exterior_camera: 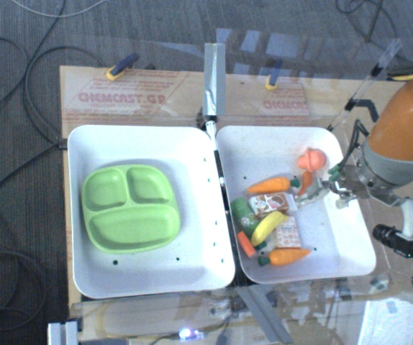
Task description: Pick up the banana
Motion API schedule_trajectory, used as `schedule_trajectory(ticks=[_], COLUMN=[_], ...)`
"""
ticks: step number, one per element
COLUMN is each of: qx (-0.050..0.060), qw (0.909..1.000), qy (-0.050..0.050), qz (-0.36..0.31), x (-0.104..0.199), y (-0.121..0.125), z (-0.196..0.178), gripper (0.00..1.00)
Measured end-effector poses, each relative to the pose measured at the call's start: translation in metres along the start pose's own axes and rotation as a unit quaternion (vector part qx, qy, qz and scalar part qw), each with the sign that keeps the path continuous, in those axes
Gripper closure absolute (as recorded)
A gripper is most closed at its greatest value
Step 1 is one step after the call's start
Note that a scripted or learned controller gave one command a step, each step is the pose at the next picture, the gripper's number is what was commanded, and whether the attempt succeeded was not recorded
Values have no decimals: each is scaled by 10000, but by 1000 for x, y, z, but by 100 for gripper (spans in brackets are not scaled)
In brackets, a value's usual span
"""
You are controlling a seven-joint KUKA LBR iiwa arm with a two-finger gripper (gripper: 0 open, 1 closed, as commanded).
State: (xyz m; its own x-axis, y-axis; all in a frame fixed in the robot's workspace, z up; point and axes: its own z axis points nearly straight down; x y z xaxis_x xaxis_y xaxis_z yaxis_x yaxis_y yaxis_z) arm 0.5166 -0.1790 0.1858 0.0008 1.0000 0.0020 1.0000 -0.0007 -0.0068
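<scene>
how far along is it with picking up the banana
Early stage. Done: the arm has reached over the right bin, and the claw sits near the pile of toy food. In hand: nothing visible between its fingers. Left: the banana lies in the bin among the carrots and a small carton, apart from the claw, so the approach, grasp and lift all remain.

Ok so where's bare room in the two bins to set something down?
Left bin: white floor rings the green tray, widest along its right. Right bin: free at the top left corner and right of the lower carrot. Crowded around the banana.
</scene>
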Motion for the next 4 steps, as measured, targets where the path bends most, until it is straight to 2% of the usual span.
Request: schedule_trajectory(ticks=[1,2,3,4], qx=[-60,-24,-13,-36], qw=[9884,9829,9783,9382], qy=[-39,-14,-9,-29], qz=[-1516,-1841,-2074,-3461], x=[41,111,172,153], y=[22,-1,-34,-33], z=[98,3,4,-134], gripper=[0,0,0,0])
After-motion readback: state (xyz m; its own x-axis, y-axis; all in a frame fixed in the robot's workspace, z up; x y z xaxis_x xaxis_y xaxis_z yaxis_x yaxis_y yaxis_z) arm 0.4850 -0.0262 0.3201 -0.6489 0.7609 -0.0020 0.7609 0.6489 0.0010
